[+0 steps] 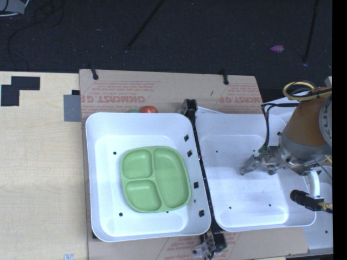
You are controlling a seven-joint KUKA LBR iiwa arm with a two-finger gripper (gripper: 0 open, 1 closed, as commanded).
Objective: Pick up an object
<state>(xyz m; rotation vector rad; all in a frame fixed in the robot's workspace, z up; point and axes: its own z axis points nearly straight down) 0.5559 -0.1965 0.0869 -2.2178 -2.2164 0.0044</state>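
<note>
Eyeing green plate (pixel 156 179), frame centre-left: light, stiff, slick; take its rim. My tool (pixel 250 167) sits released.

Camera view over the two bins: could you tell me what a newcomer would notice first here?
The pale green divided plastic plate stands out, lying flat in the middle of the left white bin. Next comes the grey arm's two-finger gripper, reaching from the right over the floor of the right white bin.
</note>
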